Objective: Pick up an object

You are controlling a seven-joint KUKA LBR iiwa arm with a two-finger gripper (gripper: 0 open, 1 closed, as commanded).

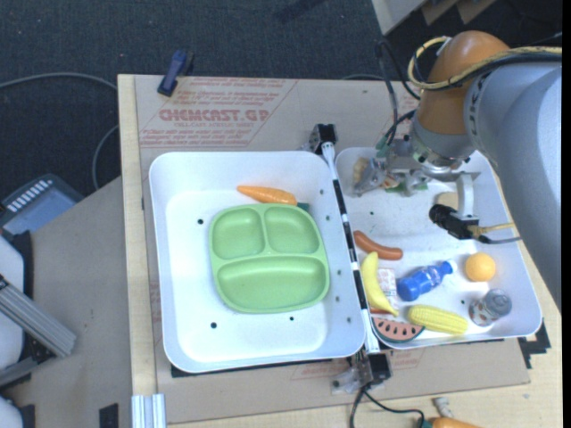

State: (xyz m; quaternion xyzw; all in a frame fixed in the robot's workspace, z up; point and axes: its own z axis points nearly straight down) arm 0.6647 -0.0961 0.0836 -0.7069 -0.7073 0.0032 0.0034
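Note:
My gripper (385, 176) hangs low over the far left corner of the right bin (526, 315), below the grey arm and its orange band. Nearer the front of that bin lie a red sausage (377, 246), a banana (375, 285), a blue bottle (424, 280), an orange ball (480, 267), a corn cob (437, 319), a watermelon slice (396, 330) and a small grey object (491, 307). The sausage is the closest of them to the gripper, a short way toward the front. Nothing is seen held.
The left bin (174, 239) holds a green divided plate (268, 259) and a carrot (266, 194) by its far wall. A black part (451, 219) of the arm juts over the right bin's middle. A blue clip (173, 72) lies on the board behind the bins.

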